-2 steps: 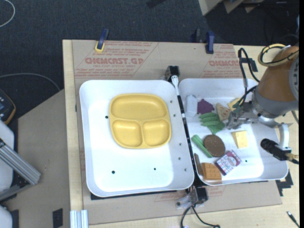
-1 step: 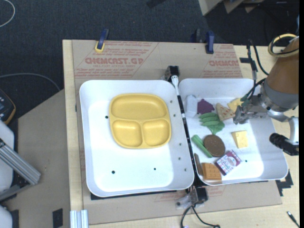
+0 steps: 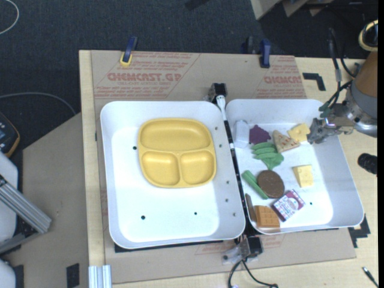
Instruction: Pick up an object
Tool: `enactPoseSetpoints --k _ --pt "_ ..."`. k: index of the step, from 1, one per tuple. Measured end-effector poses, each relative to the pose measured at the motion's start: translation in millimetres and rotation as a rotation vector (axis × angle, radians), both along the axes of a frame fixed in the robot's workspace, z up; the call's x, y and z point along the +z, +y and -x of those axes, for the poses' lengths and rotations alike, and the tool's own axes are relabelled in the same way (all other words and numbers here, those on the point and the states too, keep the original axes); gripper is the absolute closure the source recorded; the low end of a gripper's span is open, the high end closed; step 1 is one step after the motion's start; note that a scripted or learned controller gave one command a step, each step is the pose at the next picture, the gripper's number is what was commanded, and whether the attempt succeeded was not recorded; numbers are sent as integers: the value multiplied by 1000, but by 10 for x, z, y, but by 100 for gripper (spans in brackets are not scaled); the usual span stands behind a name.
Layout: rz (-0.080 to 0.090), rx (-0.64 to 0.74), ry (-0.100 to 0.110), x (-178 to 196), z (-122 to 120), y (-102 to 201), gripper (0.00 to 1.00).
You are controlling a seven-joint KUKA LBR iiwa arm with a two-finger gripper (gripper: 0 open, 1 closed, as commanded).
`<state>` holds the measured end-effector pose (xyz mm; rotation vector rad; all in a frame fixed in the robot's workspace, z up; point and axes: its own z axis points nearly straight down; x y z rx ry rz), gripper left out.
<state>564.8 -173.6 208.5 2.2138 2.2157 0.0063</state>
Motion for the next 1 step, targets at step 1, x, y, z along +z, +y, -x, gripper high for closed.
enactPoseSetpoints --k 1 --pt "-1 0 4 178 -10 -4 100"
